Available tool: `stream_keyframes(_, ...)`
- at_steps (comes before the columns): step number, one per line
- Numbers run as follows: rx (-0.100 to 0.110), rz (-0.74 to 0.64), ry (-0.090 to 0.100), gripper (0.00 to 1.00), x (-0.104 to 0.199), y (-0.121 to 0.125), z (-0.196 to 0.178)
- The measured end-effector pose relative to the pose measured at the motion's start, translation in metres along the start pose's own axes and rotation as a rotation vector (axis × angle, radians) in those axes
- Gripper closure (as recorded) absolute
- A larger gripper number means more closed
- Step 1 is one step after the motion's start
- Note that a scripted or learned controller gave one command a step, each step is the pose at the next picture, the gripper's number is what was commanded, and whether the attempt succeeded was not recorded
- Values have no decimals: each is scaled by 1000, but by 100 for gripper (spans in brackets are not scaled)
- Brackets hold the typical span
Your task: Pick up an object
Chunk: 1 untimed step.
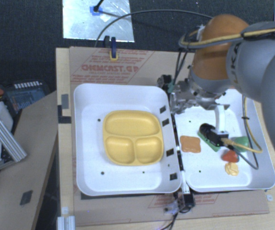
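Looming closest, the grey arm [264, 56] reaches in from the right with its jaws over the far left corner of the right bin [267, 176], beside the seam, and I cannot tell whether they stand wide or narrow. Nearward of them lies a flat orange-brown piece [190, 144], with a green piece [240, 141], a red piece [230, 156] and a small yellow piece [232, 168] farther right; a yellow tray [132, 137] sits in the left bin [87, 128]. I judge the jaws should centre over the orange-brown piece, clear of its neighbours, and come down squarely to close across its edges.
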<state>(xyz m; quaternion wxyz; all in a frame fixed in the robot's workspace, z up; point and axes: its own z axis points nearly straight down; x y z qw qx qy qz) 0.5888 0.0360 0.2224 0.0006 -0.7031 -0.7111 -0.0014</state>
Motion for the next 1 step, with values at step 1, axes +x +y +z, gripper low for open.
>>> stream_keyframes(1, 1, 1, -1, 100, 46, -11, -1)
